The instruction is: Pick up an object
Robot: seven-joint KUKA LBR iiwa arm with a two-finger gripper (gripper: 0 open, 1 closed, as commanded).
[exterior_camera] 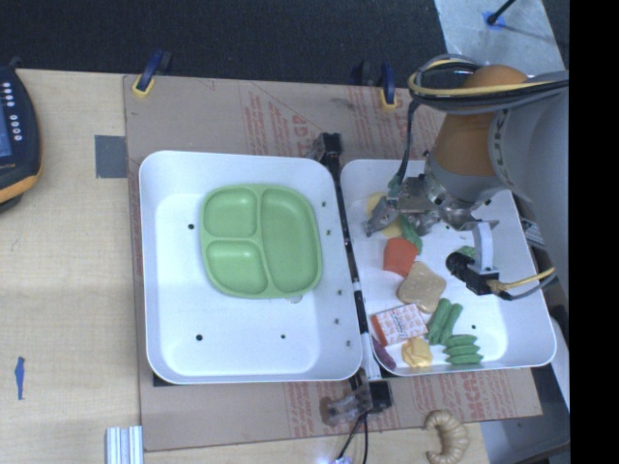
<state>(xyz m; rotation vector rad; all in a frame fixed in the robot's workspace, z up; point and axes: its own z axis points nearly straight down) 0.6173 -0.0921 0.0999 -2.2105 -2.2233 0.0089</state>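
Note:
My gripper (pixel 389 218) is down in the right bin (pixel 527 332), at its upper left part, among toy food. Its dark fingers sit over a yellow piece (pixel 379 204) and a green piece (pixel 410 230). Just below lies an orange-red piece (pixel 399 256). Further down are a tan bread slice (pixel 421 286), a red and white packet (pixel 397 323), a small yellow piece (pixel 417 353) and green pea pods (pixel 453 332). The fingers are too cluttered to read.
The left bin (pixel 174 336) holds a green divided plate (pixel 261 240). A black cable fitting (pixel 472 274) hangs off the wrist over the right bin. A tan curled object (pixel 448 435) lies on the bench below the bins. A controller (pixel 14 133) sits at the far left.

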